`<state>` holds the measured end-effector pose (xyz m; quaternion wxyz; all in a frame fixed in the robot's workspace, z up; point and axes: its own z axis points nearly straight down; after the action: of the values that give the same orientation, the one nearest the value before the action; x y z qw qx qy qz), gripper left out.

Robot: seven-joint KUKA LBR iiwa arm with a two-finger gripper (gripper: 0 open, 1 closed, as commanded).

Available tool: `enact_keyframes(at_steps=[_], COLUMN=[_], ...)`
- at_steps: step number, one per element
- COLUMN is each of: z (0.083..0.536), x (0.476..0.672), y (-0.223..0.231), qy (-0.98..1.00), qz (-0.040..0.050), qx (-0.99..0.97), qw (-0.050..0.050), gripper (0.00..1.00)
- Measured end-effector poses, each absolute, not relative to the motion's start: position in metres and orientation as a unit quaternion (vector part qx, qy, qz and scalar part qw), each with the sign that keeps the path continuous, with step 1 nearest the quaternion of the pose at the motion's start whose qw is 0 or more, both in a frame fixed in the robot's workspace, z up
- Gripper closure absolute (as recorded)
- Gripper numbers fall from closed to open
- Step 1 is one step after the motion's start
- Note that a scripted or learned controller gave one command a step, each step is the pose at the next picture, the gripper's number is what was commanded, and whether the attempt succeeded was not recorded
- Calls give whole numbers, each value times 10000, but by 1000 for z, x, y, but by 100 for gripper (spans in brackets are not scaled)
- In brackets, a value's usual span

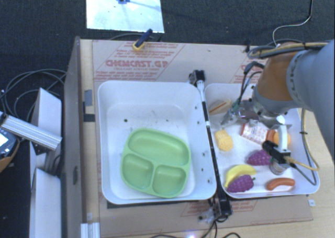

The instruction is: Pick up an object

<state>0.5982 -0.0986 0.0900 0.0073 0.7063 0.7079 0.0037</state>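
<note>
My gripper (234,113) hangs low over the back of the right bin (309,187), under the grey arm with its orange band. It is just right of a hot dog bun (219,106) and just left of a red and white packet (254,132). Nothing shows in its grasp. A yellow corn cob (224,140) lies below it near the bin's left wall. Toward the front lie a purple grape bunch (258,157), a banana (239,171), a second grape bunch (241,183) and a sausage (280,183).
The left bin (112,106) holds a green divided plate (155,162). An orange item (273,136) and a small can (277,167) sit under the arm at the right bin's right side. A black cable crosses that corner. A metal divider (205,111) separates the bins.
</note>
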Motion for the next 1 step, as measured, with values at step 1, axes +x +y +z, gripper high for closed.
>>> enact_keyframes(at_steps=[1], z=[89], x=[530], y=[-104], qy=[7077], qz=[42], qx=[7065], qw=[79], gripper=[0])
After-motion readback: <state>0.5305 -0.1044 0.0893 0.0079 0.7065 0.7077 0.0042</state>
